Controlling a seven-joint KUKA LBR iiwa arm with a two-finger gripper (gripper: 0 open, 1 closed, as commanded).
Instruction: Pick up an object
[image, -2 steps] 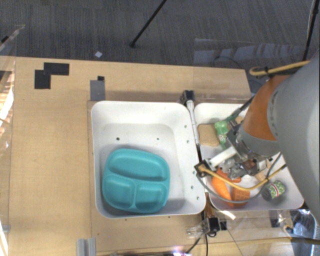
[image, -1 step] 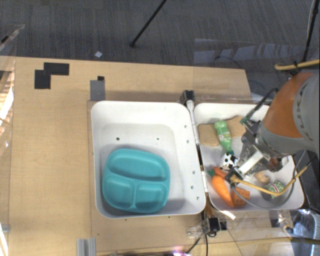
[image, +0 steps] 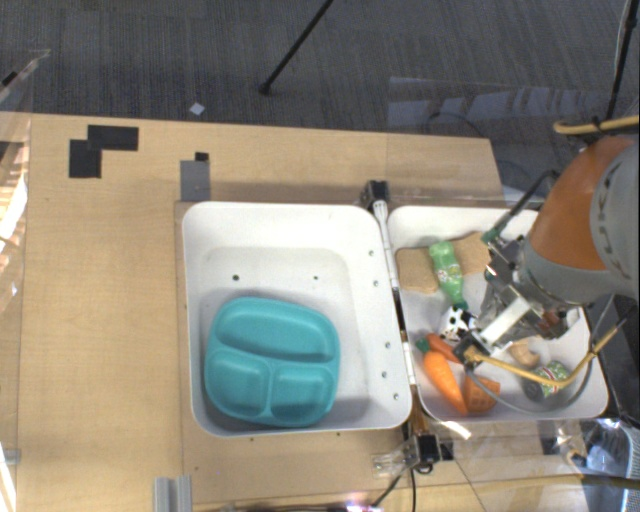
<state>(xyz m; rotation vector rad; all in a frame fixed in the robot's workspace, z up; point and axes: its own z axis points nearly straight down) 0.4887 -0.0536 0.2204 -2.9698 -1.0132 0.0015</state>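
Right bin (image: 420, 225), lower right of frame: the gripper (image: 478, 345) hangs low over a carrot (image: 443, 376); whether its claw is clenched, I cannot tell. Left bin (image: 200, 240) holds a teal tray (image: 270, 360).

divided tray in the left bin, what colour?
Teal, plain with no pattern; the divided tray shows clearly in the camera view.

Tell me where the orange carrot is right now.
The orange carrot lies in the right bin, near its front left corner, just below the gripper and beside the small black-and-white toy.
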